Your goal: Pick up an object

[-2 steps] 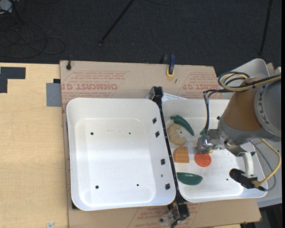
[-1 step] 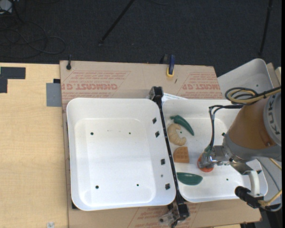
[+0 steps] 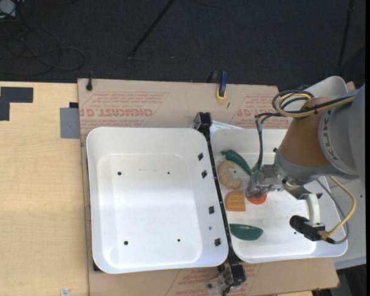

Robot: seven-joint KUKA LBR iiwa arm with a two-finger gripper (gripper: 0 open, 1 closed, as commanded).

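My gripper [image 3: 257, 189] is low in the right bin [image 3: 277, 254], reaching in from the right. Directly beneath its tip lies a small red-orange object [image 3: 256, 197], partly covered by the gripper. An orange block [image 3: 235, 201] lies just left of it. A tan round object [image 3: 229, 175] sits above the block, and a green curved piece [image 3: 237, 159] lies above that, near the gripper's left side. A dark green oval object [image 3: 245, 231] rests toward the front of the bin.
The left bin [image 3: 98, 165] stands beside the right one, with a black divider strip [image 3: 213, 190] between them. Both rest on a cardboard sheet [image 3: 148, 103]. The arm's grey and orange body [image 3: 314, 140] covers the right bin's far right part.
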